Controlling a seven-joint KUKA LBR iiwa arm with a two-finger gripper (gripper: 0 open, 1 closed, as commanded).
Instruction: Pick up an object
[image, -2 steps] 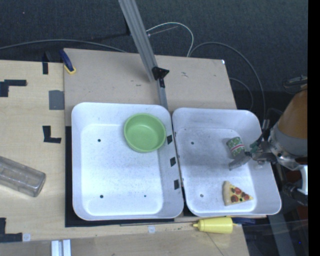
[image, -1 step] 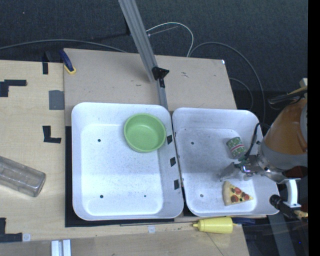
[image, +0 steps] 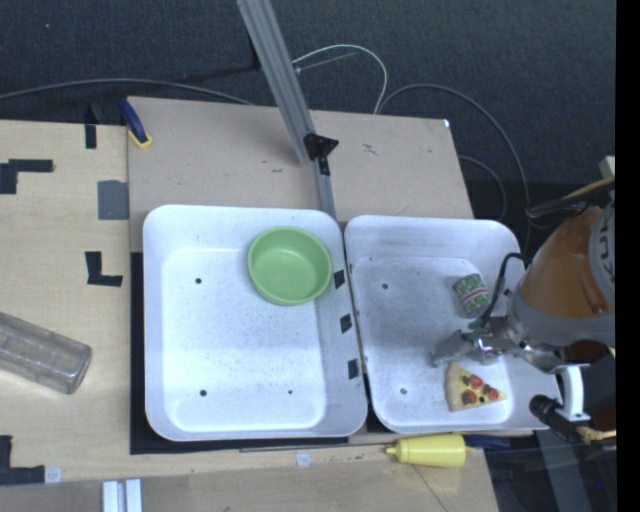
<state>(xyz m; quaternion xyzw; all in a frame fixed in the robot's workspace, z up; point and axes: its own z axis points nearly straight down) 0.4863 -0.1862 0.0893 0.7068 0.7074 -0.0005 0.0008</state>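
The gripper (image: 455, 348) is hanging low in the right bin (image: 420, 240), its fingers spreading open and gripping nothing — the pizza slice (image: 474, 388) is lying just at its five o'clock, the small can (image: 470, 291) at one o'clock, presumably the nearest targets.

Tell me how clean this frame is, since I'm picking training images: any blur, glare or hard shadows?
Camera view: lighting is soft and even, with only faint shadows inside the white bins; the green bowl is fairly sharp; the gripper and pizza slice toy look soft; the clear plastic cup shows mild highlights.
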